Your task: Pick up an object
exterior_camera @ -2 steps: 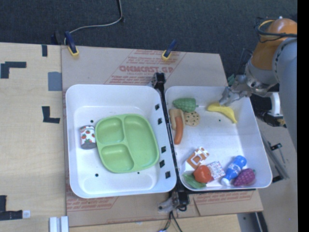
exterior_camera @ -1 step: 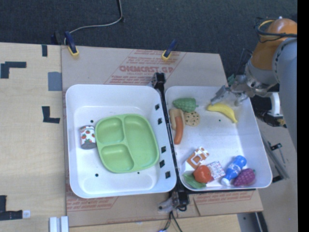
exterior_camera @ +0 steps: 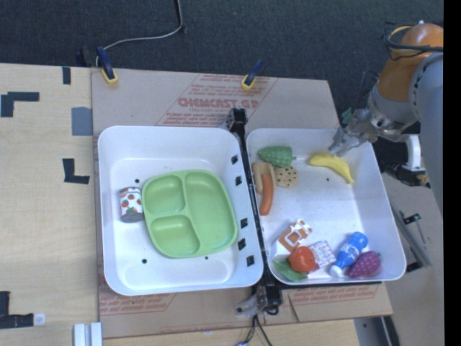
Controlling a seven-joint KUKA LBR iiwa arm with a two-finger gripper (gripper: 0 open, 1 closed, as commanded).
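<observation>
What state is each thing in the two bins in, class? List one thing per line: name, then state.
green tray: flat in the left bin, compartments bare
strawberry cup: on its side, touching the tray's left edge
banana: lying in the right bin, beside the gripper
carrot: lying along the bin's left wall
blue bottle: on its side

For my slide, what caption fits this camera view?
Grey arm's gripper hovers by the yellow toy banana in the right white bin.

Grey arm (exterior_camera: 421,85) reaching in from right, orange-banded wrist angled down-left
</observation>
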